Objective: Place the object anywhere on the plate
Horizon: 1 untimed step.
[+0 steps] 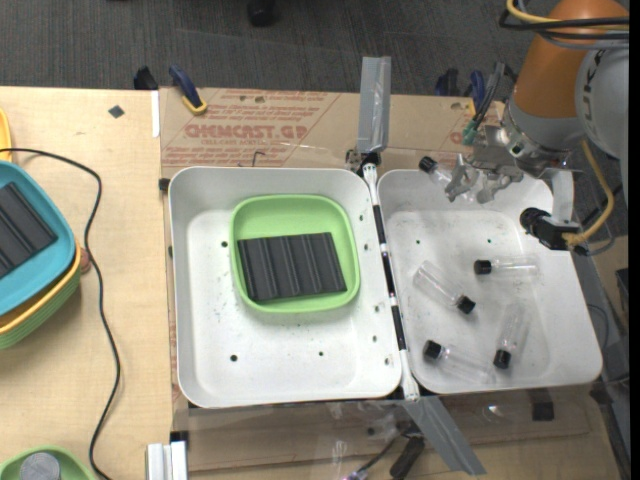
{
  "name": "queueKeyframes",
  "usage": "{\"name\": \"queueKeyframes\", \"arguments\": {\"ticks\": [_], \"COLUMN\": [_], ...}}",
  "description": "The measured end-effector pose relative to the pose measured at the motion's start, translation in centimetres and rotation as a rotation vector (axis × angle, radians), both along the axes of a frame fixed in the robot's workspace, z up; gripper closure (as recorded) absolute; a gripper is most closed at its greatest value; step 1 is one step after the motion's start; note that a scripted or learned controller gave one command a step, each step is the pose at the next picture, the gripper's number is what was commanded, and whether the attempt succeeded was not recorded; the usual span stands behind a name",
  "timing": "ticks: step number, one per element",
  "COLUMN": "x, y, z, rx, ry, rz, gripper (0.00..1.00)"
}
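Gripper (478, 183): far edge of right bin (560, 368), grip state indiscernible, apparently empty | vials (447, 295): unpicked, near-half | green plate (295, 258): left bin, awaiting object

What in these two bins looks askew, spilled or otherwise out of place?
The clear vials with black caps lie on their sides at varied angles in the right bin, as if tipped in. The green plate in the left bin sits level, holding a dark ribbed insert.
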<state>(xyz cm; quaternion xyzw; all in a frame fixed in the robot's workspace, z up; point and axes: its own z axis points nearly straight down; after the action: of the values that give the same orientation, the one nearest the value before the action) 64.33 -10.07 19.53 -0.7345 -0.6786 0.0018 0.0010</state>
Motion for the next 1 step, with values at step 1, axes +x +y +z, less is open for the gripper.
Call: {"name": "queueKeyframes", "arguments": {"ticks": [1], "x": [0.05], "y": [-0.02], "z": [0.05], "rx": [-0.001], "ry": [-0.002], "rz": [0.000], "gripper": [0.00]}}
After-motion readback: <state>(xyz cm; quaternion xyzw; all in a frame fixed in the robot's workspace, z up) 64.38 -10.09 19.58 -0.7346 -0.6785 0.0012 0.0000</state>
